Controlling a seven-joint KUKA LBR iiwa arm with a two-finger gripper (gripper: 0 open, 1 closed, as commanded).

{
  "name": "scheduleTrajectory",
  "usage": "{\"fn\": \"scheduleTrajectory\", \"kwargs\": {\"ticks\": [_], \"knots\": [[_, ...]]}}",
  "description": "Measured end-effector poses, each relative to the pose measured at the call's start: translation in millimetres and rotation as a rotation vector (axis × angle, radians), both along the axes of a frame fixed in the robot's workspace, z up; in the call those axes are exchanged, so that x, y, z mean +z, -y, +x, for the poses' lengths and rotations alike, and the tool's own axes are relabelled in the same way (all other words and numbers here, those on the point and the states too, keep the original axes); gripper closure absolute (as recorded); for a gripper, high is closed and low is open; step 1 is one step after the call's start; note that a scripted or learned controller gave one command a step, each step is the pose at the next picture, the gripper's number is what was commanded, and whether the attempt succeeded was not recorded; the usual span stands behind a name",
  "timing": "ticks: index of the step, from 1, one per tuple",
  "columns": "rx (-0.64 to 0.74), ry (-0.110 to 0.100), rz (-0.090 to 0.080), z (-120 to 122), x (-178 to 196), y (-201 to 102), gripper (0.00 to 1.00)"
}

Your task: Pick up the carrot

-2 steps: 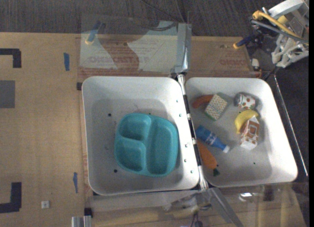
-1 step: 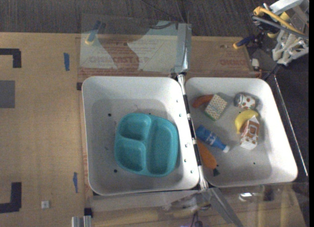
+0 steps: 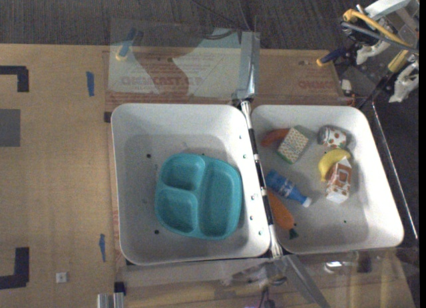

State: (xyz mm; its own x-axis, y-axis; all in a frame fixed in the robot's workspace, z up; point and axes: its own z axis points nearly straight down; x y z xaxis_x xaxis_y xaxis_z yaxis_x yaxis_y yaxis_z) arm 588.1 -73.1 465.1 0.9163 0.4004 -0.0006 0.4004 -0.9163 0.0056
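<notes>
At the far left, bare bench (image 3: 53,187) runs out to the frame edge, marked with bits of blue tape (image 3: 90,84) and dark corner marks. Behind the bins a clear plastic sheet (image 3: 180,64) lies flat over printed cardboard.

The left bin (image 3: 126,127) holds a teal divided tray (image 3: 198,195), set slightly toward the bin's right wall and near edge, with open white floor around it on the left and far sides.

The two bins meet along a narrow seam. Just right of it, in the right bin (image 3: 379,227), the carrot (image 3: 282,212) lies against the left wall near the front corner, orange body pointing away from the camera, a small dark green tip at its near end. A blue bottle (image 3: 286,188) with a white cap lies touching or just over the carrot's far end; which one, I cannot tell. Beyond that, an orange-red item (image 3: 274,136) is partly hidden beneath a patterned box (image 3: 293,145). Further right sit a small can (image 3: 333,137), a banana (image 3: 331,161) and a red and white carton (image 3: 339,183), clustered close together. The bin's near right floor stays open.

At the top right, arm hardware (image 3: 386,17) with yellow cabling is cut off by the frame, well apart from the bins; whether the hand is spread or pressed together cannot be told.
</notes>
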Motion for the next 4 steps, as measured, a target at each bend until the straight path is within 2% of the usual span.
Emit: {"fn": "scheduleTrajectory", "kwargs": {"ticks": [1, 2, 3, 4], "knots": [[0.387, -0.007, 0.007, -52, -30, 93, 0.0], [-0.156, -0.006, 0.008, -73, -36, 121, 0.0], [0.172, -0.006, 0.008, -109, -30, 152, 0.0], [0.168, -0.006, 0.007, -110, -20, 154, 1.0]]}}
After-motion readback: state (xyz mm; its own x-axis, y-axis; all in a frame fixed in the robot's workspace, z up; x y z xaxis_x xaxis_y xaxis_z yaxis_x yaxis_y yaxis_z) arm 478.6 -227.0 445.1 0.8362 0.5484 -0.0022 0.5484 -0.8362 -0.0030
